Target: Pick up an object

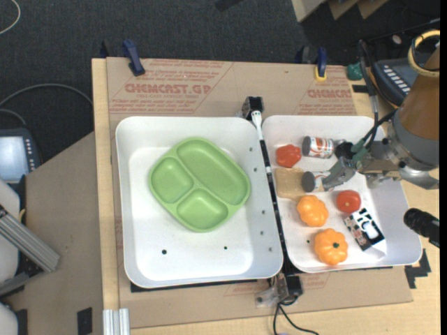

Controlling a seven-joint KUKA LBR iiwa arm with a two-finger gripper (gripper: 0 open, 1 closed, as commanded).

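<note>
L bin (133,208) sits toward the counter's (105,187) left edge and holds a green divided plate (200,183) w/ three compartments, lying flat near the bin's middle. R bin (398,250) is just beside it, toward the counter's right edge, and carries the pickable items. At its back-left: a red tomato-like piece (288,155), w/ a small can (318,147) on its side just right of it. Below those, a tan flat block (288,182) w/ a grey round piece (308,181) at its right end. Toward the counter's front edge: an orange fruit (312,211), then a small orange pumpkin (330,246) nearer the front. A second red tomato (348,201) lies right of the orange fruit, and a black-and-white packet (364,229) sits just below it. Gripper (341,173) is over the R bin, above and left of the second red tomato; fingers look slightly apart, nothing visible between them, so not grasping anything.
</note>
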